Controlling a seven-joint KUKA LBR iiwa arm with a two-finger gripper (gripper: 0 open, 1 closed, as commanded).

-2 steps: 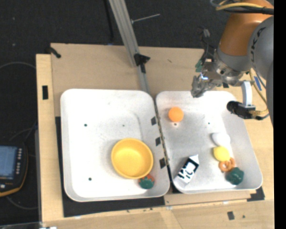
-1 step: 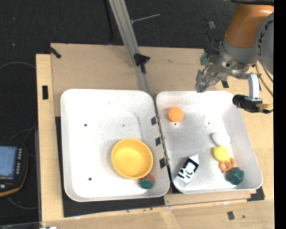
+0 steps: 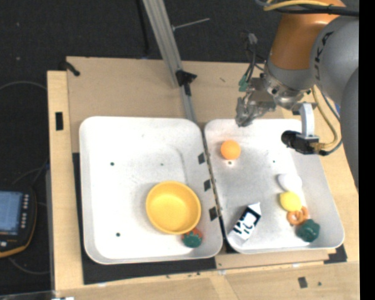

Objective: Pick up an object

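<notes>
Gripper [image 3: 244, 119] hangs over the right bin's [image 3: 312, 167] upper left corner; finger spacing cannot be determined. Nothing visibly held. Orange ball [image 3: 230, 149] lies just below it.

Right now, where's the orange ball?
The orange ball lies in the right bin, near its upper left corner, just below the gripper.

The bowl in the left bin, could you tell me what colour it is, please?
The bowl is yellow, seen in the camera view.
</notes>
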